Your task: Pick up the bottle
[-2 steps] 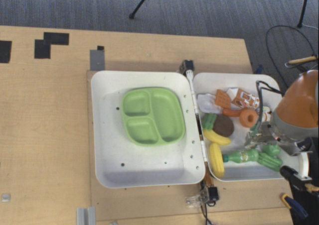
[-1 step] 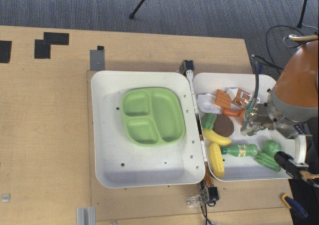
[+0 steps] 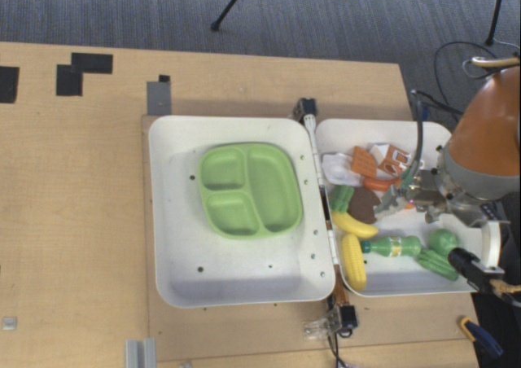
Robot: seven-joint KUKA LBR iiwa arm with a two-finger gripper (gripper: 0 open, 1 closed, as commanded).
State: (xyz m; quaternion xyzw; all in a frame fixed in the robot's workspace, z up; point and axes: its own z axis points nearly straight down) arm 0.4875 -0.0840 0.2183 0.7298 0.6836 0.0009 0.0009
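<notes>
While the arm (image 3: 488, 134) comes in from the right edge, its orange band sits high over the right bin (image 3: 383, 286) and the grey wrist below it points left and down toward the middle of that bin. Nearest to the camera, in the front part of this bin, the bottle (image 3: 393, 247) lies on its side, green with a yellow label, its cap end pointing left just beside two yellow bananas (image 3: 352, 254). Other green pieces lie close to the bottle's right end, partly under the wrist. A little farther back, the gripper (image 3: 396, 197) hangs above a dark brown object, apart from the bottle; I cannot tell if it is open or closed, because the metal parts blur together. Behind it lie a white thing and an orange and white packet, hard to identify. In the left bin (image 3: 175, 187) rests a green divided plate (image 3: 248, 189).
</notes>
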